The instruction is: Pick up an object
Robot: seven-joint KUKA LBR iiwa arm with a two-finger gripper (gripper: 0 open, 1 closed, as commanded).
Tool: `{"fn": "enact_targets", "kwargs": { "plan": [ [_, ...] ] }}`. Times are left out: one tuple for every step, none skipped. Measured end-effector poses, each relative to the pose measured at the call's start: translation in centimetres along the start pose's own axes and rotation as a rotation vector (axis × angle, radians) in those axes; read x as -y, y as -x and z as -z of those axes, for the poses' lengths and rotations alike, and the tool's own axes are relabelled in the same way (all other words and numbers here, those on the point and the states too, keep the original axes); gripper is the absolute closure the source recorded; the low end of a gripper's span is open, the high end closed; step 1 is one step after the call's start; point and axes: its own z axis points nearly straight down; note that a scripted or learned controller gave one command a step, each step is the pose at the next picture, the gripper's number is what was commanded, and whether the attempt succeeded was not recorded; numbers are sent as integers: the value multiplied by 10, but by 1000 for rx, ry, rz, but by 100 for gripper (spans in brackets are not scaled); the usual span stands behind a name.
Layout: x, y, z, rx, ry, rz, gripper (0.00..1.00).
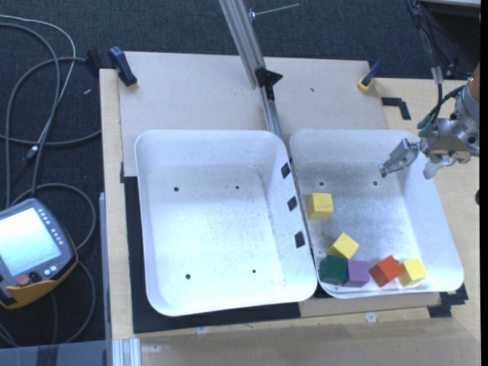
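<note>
Several small blocks lie in the right bin [427,197]. One yellow block [320,205] sits alone near the bin's left wall. Along the front edge are another yellow block [345,245], a dark green block [333,269], a purple block [357,271], an orange-red block [386,269] and a third yellow block [414,270]. My gripper [415,161] hangs over the bin's far right part, its two fingers spread apart with nothing between them. It is well away from every block.
The left bin [152,158] stands beside the right one, with black clips along the shared wall. A slanted metal rail [242,33] crosses the back of the bench. Blue [122,63] and yellow [368,78] clamps hold the board's far corners.
</note>
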Motion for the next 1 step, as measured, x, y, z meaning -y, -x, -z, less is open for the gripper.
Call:
{"fn": "enact_targets", "kwargs": {
  "plan": [
    [1, -52, -138, -3, -11, 3, 0]
  ]
}}
